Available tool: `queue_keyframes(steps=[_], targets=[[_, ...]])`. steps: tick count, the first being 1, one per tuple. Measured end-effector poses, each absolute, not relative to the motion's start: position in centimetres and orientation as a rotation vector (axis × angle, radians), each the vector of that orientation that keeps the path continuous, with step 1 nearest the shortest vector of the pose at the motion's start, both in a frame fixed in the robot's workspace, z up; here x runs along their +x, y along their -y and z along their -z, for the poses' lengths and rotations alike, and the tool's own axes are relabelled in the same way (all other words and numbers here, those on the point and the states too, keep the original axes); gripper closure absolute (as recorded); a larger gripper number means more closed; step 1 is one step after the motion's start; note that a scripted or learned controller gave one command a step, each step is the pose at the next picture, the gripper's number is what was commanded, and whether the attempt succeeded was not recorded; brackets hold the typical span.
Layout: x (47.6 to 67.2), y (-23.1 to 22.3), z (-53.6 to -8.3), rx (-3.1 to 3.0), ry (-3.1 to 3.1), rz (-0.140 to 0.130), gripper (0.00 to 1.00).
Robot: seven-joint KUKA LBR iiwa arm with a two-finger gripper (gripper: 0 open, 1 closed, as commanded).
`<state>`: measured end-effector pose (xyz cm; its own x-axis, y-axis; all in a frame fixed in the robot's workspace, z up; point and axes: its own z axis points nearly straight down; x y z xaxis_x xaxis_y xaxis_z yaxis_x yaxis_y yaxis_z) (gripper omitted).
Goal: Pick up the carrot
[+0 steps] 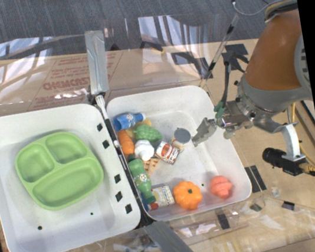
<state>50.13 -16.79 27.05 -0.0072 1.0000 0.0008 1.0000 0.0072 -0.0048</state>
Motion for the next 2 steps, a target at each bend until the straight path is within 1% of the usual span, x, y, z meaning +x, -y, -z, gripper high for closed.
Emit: queue_keyframes(steps=[1,2], targets=[[48.8,14.0,-13.7,-2.116,2.314,-0.005,0.0],[48.1,12.7,-9.7,-2.181,2.277,0.012,0.0]])
